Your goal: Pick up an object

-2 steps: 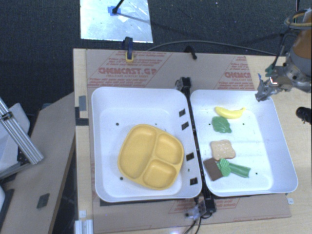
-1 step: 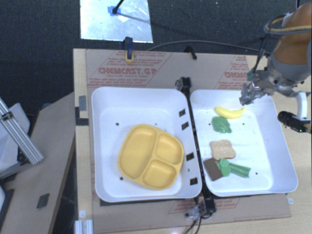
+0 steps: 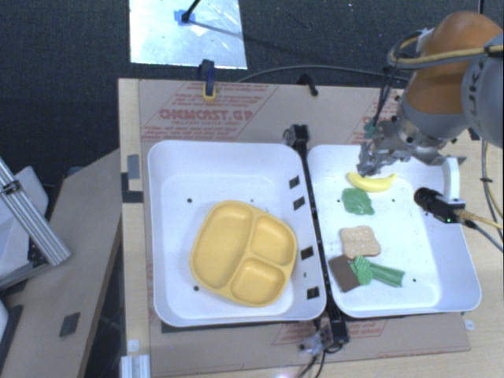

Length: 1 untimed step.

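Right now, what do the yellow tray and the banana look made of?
Yellow tray: likely molded plastic, smooth with a soft sheen, three rounded compartments pressed in one piece. Banana: probably toy plastic or rubber, with uniform yellow color and no texture; too small to tell which.

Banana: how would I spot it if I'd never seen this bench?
Look in the right bin, at its far end, just under the gripper. The banana lies there, a small curved yellow piece. Its neighbours nearer the camera are a green leafy piece and a tan cracker.
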### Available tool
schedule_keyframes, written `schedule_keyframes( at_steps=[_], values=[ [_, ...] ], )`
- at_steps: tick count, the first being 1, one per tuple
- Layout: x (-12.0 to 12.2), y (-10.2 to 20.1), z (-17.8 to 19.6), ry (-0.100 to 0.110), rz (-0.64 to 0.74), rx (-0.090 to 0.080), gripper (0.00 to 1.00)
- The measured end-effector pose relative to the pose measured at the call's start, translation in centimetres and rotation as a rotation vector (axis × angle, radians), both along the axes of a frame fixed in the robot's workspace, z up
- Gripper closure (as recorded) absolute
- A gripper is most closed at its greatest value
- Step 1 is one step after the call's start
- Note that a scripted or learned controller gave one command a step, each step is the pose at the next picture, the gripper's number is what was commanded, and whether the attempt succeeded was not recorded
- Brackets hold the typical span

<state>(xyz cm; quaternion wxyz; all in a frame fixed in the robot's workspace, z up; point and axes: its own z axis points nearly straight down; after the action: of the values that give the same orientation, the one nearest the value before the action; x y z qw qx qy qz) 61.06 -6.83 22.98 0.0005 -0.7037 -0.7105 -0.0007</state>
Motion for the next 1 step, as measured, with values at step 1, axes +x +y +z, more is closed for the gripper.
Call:
schedule_keyframes(
  at_steps=[1],
  values=[
    [-1.81, 4.56, 0.68, 0.0, 0.0, 0.0, 1.0]
  ],
)
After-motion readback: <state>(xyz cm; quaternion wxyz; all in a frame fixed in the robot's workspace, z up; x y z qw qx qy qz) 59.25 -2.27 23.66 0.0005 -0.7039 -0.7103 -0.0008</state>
